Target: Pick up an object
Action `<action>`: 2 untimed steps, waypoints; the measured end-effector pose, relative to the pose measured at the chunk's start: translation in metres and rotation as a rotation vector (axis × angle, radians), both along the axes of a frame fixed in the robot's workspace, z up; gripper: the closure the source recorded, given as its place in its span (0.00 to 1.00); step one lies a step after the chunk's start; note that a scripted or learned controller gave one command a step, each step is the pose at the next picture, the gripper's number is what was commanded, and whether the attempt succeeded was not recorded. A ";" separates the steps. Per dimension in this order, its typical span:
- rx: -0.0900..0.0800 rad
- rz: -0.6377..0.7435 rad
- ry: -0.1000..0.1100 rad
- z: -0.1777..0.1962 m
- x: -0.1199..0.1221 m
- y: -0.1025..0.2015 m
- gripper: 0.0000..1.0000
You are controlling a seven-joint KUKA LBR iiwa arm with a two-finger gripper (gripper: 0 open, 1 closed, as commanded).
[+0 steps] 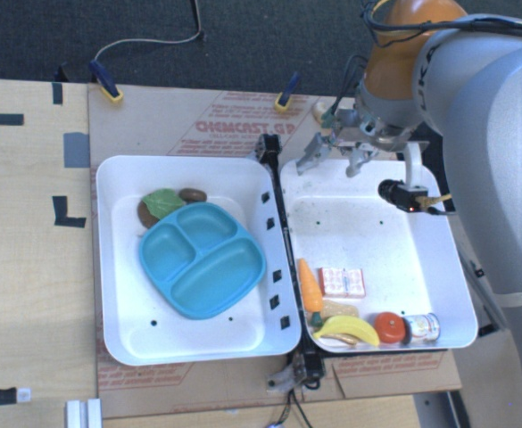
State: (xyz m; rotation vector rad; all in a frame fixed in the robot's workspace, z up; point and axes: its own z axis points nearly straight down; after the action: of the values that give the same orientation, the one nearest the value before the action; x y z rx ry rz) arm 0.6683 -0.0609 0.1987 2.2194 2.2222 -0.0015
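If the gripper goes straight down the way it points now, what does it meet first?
Probably the bare floor at the far end of the right white bin. The gripper hangs above it, far from the food items, though depth is unclear.

Grey arm (484,105): cut off by the right edge.
Green leaf-shaped item (163,203) and two brown items (192,195): partly hidden under the blue divided plastic plate (203,259).
Small silver can (423,327), near right corner: label too small to read.
Black cable (192,7): cut off at the top edge.
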 end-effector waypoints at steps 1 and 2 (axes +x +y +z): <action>0.001 0.001 0.001 -0.015 0.000 0.045 0.00; -0.001 0.002 0.002 -0.005 0.000 0.045 1.00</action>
State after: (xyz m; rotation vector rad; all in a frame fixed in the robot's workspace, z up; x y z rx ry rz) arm 0.6681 -0.0159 0.1937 2.2174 2.2242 -0.0049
